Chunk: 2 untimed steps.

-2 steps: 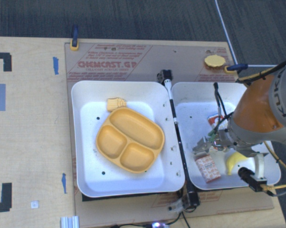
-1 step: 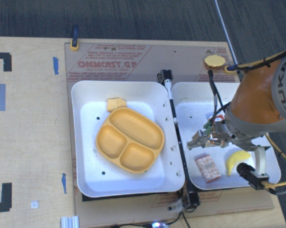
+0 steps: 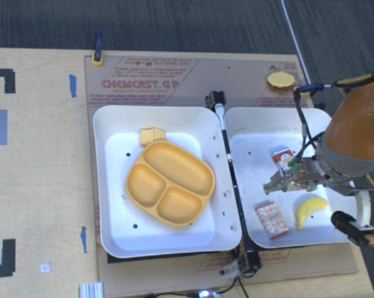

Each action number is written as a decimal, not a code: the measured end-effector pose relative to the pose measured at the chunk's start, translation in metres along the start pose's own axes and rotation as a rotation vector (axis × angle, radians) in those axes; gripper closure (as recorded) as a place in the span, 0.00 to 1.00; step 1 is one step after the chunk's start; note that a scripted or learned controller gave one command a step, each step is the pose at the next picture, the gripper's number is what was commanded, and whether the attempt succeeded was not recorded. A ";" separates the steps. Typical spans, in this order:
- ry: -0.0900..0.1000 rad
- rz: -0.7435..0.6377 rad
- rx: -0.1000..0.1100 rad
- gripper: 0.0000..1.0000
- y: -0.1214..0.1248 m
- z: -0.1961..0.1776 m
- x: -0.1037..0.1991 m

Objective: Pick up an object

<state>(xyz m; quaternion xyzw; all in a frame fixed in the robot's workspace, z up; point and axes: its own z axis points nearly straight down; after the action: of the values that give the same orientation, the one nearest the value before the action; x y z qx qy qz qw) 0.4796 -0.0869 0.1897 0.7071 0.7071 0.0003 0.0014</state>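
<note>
In the right bin (image 3: 255,129) lie a yellow banana (image 3: 310,210), a red-and-white patterned packet (image 3: 271,220) and a small red-and-white carton (image 3: 282,156). My gripper (image 3: 279,182) hangs over the middle of this bin. It is just below the carton, above the packet and left of the banana. The grey arm with its orange band (image 3: 356,126) covers the bin's right side. I see nothing held in the gripper.
The left bin (image 3: 112,228) holds a yellow three-compartment plate (image 3: 169,184) and a small tan piece (image 3: 152,135) at the plate's upper left. A yellow disc (image 3: 281,79) rests on the board behind the right bin. A black rail (image 3: 227,160) separates the bins.
</note>
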 end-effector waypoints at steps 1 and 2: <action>0.004 0.000 -0.004 1.00 0.002 0.101 -0.053; 0.001 0.000 0.001 1.00 0.012 0.043 -0.137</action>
<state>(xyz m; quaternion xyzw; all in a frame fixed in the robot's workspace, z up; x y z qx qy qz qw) 0.4914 -0.2240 0.1465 0.7069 0.7073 0.0001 0.0008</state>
